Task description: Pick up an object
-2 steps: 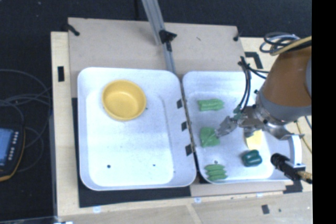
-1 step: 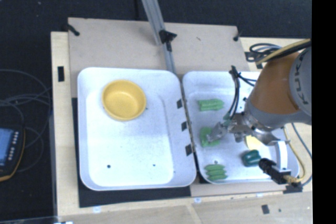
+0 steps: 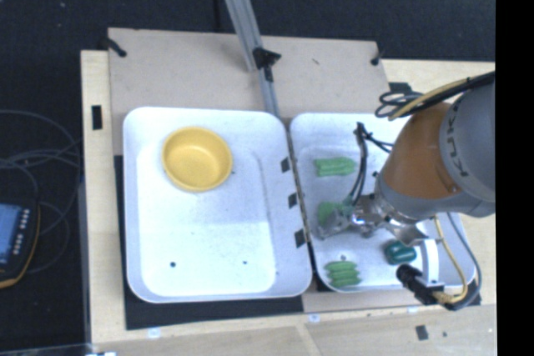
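Take the round yellow plastic bowl (image 3: pixel 197 158) as your landmark: it sits upright in the far left part of the left shallow white bin (image 3: pixel 209 263). To its right, across the divider where the two bins meet, you have the right shallow white bin (image 3: pixel 304 129), holding the candidate objects. A ridged green soft piece (image 3: pixel 335 167) lies level with the bowl, well to its right. A second green ridged piece (image 3: pixel 342 272) lies lower and right of the bowl, near the front rim of that bin. A small dark teal cylinder (image 3: pixel 400 252) rests further right again. The grey arm with its orange band (image 3: pixel 421 158) reaches over the right bin, and the metal two-finger gripper (image 3: pixel 334 220) is down on a third green piece (image 3: pixel 327 211), right of and below the bowl. You cannot tell whether that piece is actually gripped.
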You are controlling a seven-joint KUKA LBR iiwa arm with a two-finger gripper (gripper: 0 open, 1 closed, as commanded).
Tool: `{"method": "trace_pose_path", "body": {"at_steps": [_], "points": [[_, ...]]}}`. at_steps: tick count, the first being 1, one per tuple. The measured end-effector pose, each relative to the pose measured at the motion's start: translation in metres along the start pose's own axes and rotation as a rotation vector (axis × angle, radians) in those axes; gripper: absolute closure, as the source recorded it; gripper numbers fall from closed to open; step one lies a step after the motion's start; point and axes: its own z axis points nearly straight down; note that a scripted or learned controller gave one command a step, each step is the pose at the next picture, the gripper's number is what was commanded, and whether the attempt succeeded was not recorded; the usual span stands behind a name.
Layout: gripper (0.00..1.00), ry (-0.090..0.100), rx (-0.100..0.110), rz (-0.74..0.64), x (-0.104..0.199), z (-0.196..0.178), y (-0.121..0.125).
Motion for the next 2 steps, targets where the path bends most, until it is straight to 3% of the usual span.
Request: {"method": "trace_pose_path", "body": {"at_steps": [1, 2], "points": [[1.00, -0.001, -0.006, 0.001, -0.001, -0.013, 0.002], [1.00, -0.001, -0.010, -0.002, 0.007, -0.066, 0.009]]}}
